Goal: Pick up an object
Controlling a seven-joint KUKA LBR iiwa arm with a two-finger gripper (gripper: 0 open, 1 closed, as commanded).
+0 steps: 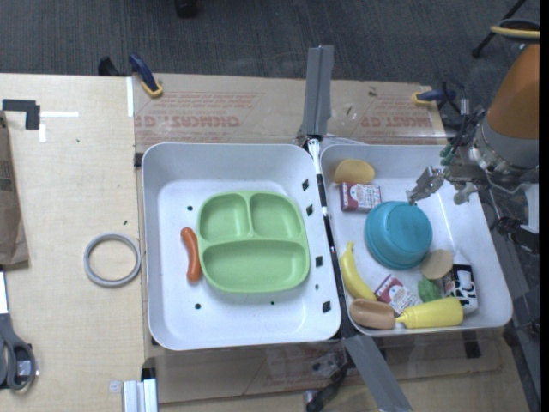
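My gripper [443,189] hangs over the upper right of the right bin [497,256], just up and right of an upturned blue bowl [398,233]. Its two fingers stand apart with nothing between them. Around the bowl lie a yellow rounded item [354,171], a small red box [360,196], a banana [352,273], a red and white carton [396,293], a hot dog bun [371,314], a yellow corn-like piece [434,313], a tan round piece [437,263] and a black and white item [464,287]. The left bin [163,230] holds a green divided plate [253,241] and an orange sausage [192,254].
A divider [322,221] separates the two bins. On the bench to the left lie a tape ring [112,258], scissors [13,363] and a brown bag [10,196]. Clamps [146,75] sit along the cardboard at the back edge.
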